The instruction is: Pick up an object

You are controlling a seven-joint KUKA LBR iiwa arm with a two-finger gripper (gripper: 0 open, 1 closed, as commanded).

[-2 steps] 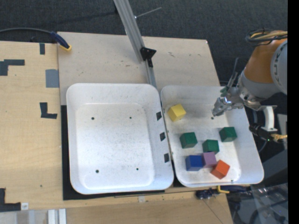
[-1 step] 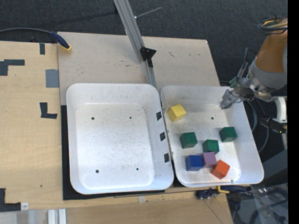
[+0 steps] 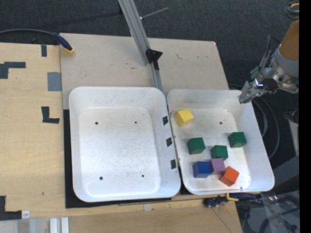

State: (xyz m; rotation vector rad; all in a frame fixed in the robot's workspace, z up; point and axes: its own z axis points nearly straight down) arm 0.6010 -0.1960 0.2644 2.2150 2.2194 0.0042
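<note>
The right bin (image 3: 252, 130) holds several small blocks. A yellow block (image 3: 184, 116) lies near its upper left. Green blocks sit at the middle (image 3: 196, 145), lower middle (image 3: 219, 152) and right (image 3: 237, 139). A blue block (image 3: 202, 169), a purple block (image 3: 217, 164) and an orange block (image 3: 229, 175) cluster at the bin's front. My gripper (image 3: 249, 92) hangs over the bin's upper right corner, well away from the blocks, with nothing visible between its fingers.
The left bin (image 3: 116, 144) lies beside the right one. A slanted metal bar (image 3: 138, 28) with a black clamp (image 3: 153, 56) runs down to the bins' shared edge. Cables hang at the bench's right side.
</note>
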